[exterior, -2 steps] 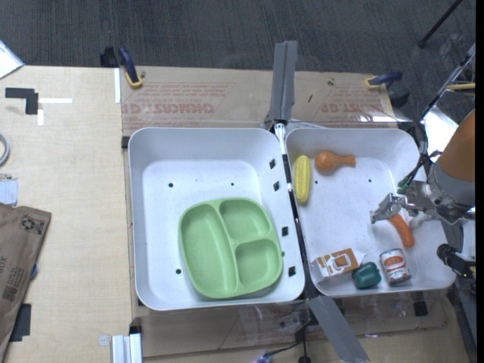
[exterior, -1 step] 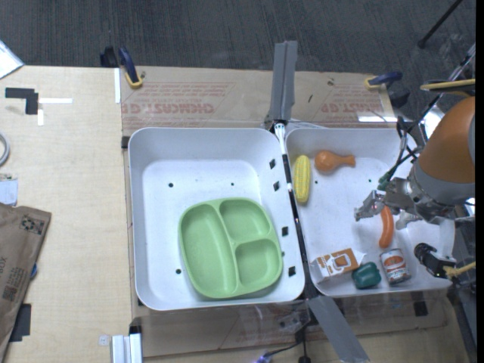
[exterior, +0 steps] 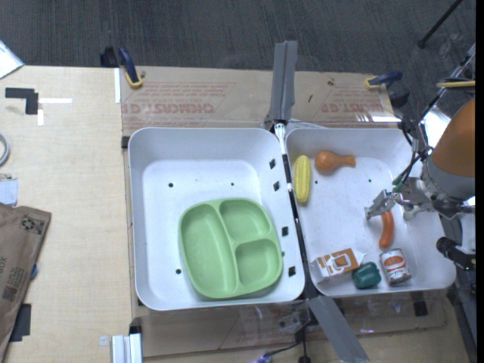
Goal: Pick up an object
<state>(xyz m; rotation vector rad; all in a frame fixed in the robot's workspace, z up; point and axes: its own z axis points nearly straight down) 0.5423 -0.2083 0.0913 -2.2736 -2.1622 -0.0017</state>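
My gripper [exterior: 392, 205] hangs over the right side of the right bin [exterior: 355, 146], its two fingers spread apart and open. Just below it an orange-red sausage [exterior: 386, 230] lies on the bin floor, its upper end right under the gap between the fingers; nothing is held. A yellow corn cob [exterior: 302, 178] lies along the bin's left wall, with an orange gourd [exterior: 333, 160] beside it at the back. Along the front edge sit a small white and orange carton [exterior: 336, 263], a dark green object [exterior: 367, 276] and a small can [exterior: 395, 267].
The left bin [exterior: 151, 203] holds a green divided plate [exterior: 231, 246]. A grey upright bar [exterior: 284, 82] stands behind the seam between the bins. The arm's orange band [exterior: 459, 146] is at the right edge, over the right bin's wall.
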